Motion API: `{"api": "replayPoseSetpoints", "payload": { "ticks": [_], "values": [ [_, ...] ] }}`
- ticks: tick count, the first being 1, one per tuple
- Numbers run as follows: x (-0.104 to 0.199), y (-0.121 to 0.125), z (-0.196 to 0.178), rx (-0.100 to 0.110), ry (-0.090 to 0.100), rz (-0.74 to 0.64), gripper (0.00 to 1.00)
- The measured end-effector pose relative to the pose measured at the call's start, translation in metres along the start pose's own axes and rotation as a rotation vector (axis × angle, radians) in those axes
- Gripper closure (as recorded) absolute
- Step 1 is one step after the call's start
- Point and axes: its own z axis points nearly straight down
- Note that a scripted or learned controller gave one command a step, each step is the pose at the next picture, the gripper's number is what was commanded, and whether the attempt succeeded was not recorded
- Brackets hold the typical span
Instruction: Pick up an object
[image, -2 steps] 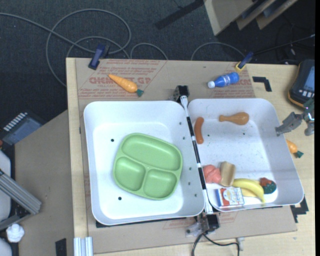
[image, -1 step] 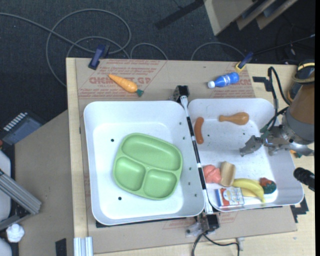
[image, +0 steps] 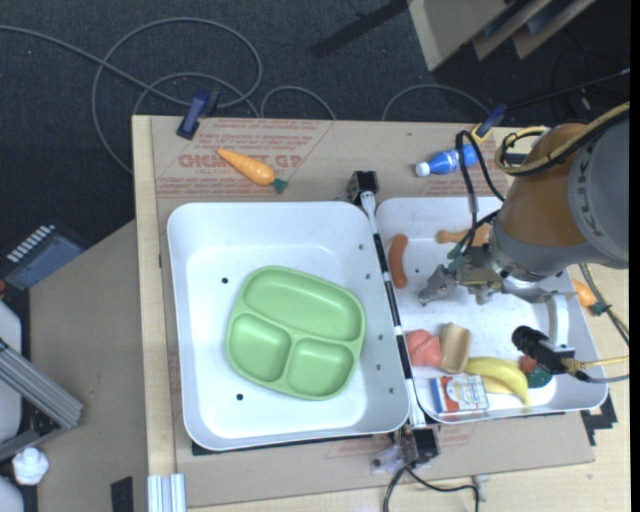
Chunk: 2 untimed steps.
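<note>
The right bin (image: 420, 215) holds several small items. A reddish sausage (image: 398, 259) lies by its left wall, with a pink lump (image: 424, 347) and a tan roll (image: 456, 345) below it. A yellow banana (image: 502, 375) and a red, white and blue carton (image: 461, 393) rest at the front. My gripper (image: 458, 284) hangs over the bin's middle, right of the sausage and above the tan roll, with no item visibly in it. An orange piece (image: 455, 237) sits just behind it. The arm hides the bin's right part.
A green divided plate (image: 295, 330) lies in the left bin (image: 200, 250). On the bench behind the bins are a toy carrot (image: 249, 167) and a small blue-and-white bottle (image: 441, 163). Cables run along the arm and off the bench's back.
</note>
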Motion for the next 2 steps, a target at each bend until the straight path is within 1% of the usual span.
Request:
{"api": "replayPoseSetpoints", "payload": {
  "ticks": [1, 2],
  "values": [
    [-0.009, -0.076, 0.037, -0.003, -0.002, 0.002, 0.0],
    [0.004, -0.068, 0.037, -0.003, -0.002, 0.001, 0.0]
  ]
}}
